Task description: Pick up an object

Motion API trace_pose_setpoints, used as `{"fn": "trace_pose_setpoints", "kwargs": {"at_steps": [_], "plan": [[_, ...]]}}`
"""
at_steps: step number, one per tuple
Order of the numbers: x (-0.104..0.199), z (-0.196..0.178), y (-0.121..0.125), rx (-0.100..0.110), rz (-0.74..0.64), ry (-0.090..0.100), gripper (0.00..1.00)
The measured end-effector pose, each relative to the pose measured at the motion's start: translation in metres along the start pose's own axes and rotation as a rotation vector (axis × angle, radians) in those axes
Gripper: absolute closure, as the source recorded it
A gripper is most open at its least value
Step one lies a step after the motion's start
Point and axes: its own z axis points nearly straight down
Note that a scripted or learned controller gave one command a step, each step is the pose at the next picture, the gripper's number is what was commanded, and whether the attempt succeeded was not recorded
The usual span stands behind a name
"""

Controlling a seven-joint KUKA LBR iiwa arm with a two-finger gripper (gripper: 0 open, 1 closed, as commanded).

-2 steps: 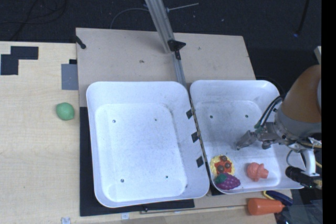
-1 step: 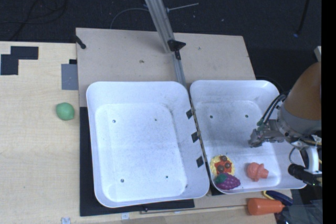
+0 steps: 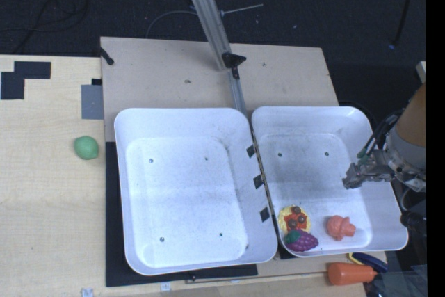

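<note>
One salmon-pink lumpy toy (image 3: 340, 227), right bin (image 3: 313, 123)

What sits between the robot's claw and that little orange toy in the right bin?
Nothing: in the camera view, bare white bin floor separates the gripper from the orange toy.

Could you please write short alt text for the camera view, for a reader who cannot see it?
The arm's gripper hovers over the right side of the right white bin, whose near edge holds a yellow-and-purple toy and a salmon-pink toy. The left white bin sits alongside, with a green ball on the bench to its left.
</note>
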Motion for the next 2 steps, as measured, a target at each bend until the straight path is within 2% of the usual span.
{"fn": "trace_pose_setpoints", "kwargs": {"at_steps": [1,2], "plan": [[-0.001,-0.043,0.001,0.000,-0.001,0.000,1.00],[0.047,-0.039,0.004,0.004,-0.004,0.002,1.00]]}}
